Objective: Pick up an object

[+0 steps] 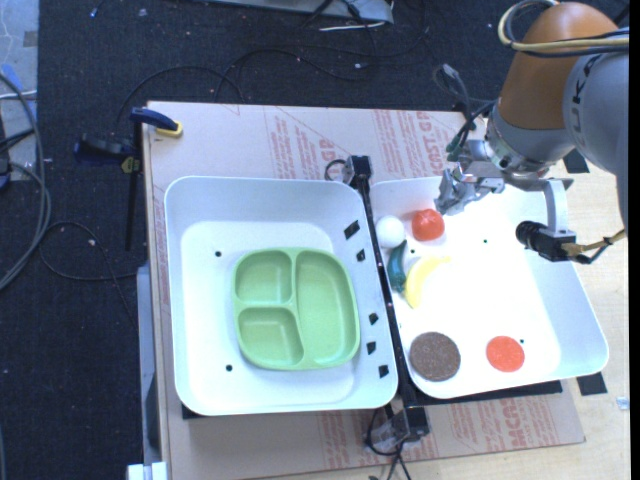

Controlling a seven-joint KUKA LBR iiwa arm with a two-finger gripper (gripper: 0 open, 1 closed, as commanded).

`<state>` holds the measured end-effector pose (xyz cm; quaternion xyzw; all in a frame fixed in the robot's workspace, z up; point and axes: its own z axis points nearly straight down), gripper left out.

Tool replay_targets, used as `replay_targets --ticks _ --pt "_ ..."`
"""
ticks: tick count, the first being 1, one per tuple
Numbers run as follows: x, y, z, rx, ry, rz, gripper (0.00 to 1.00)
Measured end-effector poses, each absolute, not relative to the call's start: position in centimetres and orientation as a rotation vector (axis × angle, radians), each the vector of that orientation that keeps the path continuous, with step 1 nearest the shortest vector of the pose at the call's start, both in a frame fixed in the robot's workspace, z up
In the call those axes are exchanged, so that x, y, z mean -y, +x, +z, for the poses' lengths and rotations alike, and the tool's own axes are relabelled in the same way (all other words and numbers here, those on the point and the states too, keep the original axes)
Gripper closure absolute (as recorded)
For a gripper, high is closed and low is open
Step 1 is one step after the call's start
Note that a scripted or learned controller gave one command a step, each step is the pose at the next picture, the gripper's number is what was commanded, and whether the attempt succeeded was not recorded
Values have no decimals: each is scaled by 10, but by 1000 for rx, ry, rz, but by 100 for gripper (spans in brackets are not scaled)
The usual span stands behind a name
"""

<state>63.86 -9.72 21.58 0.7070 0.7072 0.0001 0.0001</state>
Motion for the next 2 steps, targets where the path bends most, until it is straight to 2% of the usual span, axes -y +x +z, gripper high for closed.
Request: replay_targets --ticks 2 --pt "-11 591 220 -2226 2218 0 100"
